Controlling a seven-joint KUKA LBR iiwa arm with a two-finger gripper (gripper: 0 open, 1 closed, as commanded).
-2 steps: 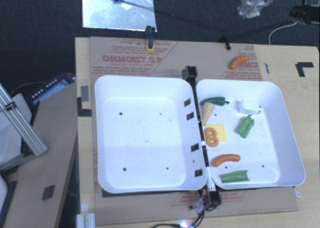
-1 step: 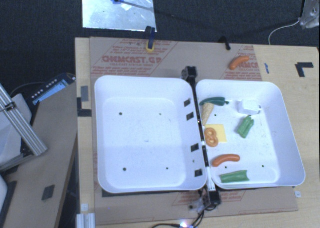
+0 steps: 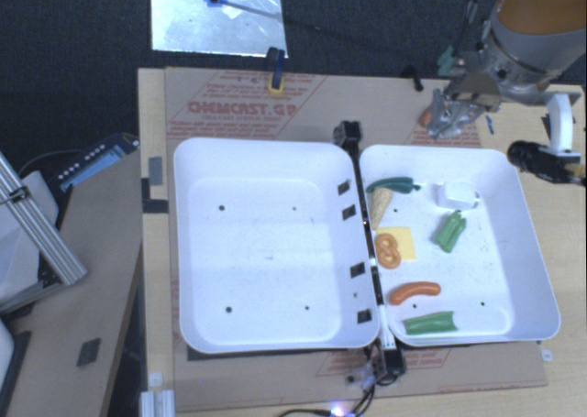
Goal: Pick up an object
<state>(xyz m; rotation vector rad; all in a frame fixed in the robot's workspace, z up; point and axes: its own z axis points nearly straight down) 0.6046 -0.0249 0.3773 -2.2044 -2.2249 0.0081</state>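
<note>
Grey arm with orange band seen at upper right; gripper (image 3: 448, 122) positioned above tabletop just beyond right shallow white bin (image 3: 527, 250); finger state cannot be told. Orange sausage (image 3: 415, 292), green pepper (image 3: 429, 322), orange pretzel (image 3: 387, 250), yellow square (image 3: 401, 241) and green pickle (image 3: 449, 232) scattered in right bin.

Left bin (image 3: 266, 241) bare and open to reach, right bin (image 3: 514, 250) crowded along its left side, its right side free
</note>
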